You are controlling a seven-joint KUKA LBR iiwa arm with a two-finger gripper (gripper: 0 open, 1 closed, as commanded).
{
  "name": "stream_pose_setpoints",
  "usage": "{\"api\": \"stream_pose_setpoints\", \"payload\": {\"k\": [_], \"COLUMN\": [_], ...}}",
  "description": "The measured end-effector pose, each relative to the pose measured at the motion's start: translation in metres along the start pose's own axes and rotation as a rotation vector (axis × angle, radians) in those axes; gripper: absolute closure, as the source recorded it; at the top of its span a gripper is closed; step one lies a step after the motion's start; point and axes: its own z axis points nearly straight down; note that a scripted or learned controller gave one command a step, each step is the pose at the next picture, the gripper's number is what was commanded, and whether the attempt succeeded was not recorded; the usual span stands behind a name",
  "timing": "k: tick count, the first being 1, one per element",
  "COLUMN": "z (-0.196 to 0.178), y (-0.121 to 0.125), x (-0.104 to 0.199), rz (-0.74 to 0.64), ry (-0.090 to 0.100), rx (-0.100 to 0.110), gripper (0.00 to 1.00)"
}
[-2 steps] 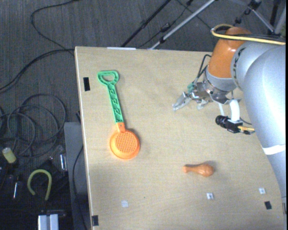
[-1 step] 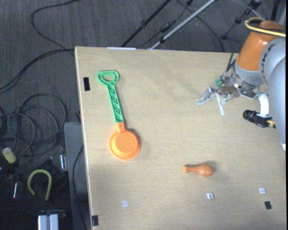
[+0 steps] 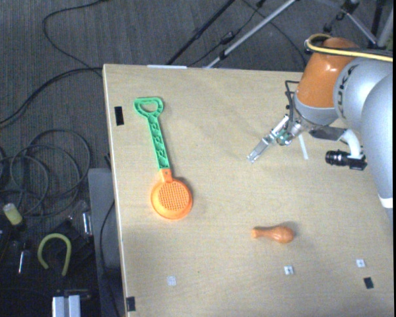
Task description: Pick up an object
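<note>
While the grey arm with the orange band (image 3: 323, 78) reached in from the right edge, its two-finger gripper (image 3: 278, 156) hung over the upper right part of the light wooden bench top (image 3: 218, 98). The claw stood wide: one metallic finger (image 3: 259, 152) slanted down and to the left, the other, thin and white (image 3: 304, 148), lay apart from it to the right. Nothing was seen between them.

The small orange plastic drumstick-shaped object (image 3: 274, 233) lay flat on the bench below the gripper, well apart from it, thick end to the right. The toy skimmer with a green openwork handle and a round orange perforated head (image 3: 171, 198) lay on the left part of the bench, handle pointing up the view, head nearest the camera. It was well apart from both gripper and drumstick. Black cables (image 3: 46, 157) lay coiled on the dark floor left of the bench.
</note>
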Motion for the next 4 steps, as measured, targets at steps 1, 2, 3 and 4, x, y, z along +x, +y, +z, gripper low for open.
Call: {"api": "stream_pose_setpoints", "payload": {"k": [1, 2, 3, 4], "z": [0.000, 0.000, 0.000, -0.009], "y": [0.000, -0.028, 0.014, 0.015], "x": [0.000, -0.038, 0.019, 0.020], "rz": [0.000, 0.259, 0.198, 0.198], "ry": [0.000, -0.001, 0.000, 0.000], "rx": [0.000, 0.000, 0.001, -0.001], "gripper": [0.00, 0.00, 0.00, 1.00]}}
